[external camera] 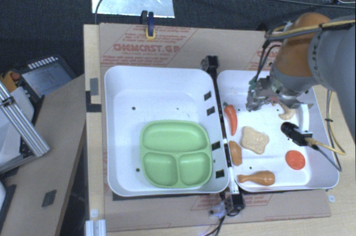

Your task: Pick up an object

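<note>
Camera view from above: the gripper [253,100] hangs low over the far part of the right bin [275,165]. Whether it is open or closed cannot be told. Just to its left lies a small orange-red toy pepper [231,118], slim and tapered, close beside the wall shared with the left bin [128,96]. Its long axis runs from far to near, roughly along that wall, and the thinner end appears to be the near one. Nearer the front lie a tan bread slice [255,140], a brown oval piece [235,153], a toy drumstick [257,178] lying crosswise and a red-orange disc [295,159]. A pale piece [286,113] sits partly under the arm. The left bin holds a green divided plate [176,152].
</note>
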`<state>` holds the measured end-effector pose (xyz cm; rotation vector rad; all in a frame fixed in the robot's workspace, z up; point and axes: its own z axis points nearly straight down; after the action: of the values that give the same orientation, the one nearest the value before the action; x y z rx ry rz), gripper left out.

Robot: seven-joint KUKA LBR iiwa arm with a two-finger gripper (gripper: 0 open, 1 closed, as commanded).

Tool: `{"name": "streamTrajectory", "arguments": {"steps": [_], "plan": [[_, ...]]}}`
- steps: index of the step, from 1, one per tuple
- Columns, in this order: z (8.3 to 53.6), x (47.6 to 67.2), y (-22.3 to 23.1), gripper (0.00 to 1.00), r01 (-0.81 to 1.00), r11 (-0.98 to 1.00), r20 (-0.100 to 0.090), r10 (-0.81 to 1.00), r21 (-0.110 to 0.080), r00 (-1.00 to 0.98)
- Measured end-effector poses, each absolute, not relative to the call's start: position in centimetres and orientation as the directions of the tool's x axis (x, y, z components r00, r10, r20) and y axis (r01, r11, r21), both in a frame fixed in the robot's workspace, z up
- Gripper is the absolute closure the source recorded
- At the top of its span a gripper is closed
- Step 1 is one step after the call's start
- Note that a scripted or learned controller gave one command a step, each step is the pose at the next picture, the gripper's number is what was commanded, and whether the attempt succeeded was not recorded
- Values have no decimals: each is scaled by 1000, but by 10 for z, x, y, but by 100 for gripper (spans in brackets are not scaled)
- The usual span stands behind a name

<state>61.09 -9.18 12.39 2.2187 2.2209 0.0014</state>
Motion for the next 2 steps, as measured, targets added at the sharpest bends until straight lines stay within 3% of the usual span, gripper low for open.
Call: {"name": "streamTrajectory", "arguments": {"steps": [2], "plan": [[249,609,-90,100,1000,4,-1,1000,8,-4]]}}
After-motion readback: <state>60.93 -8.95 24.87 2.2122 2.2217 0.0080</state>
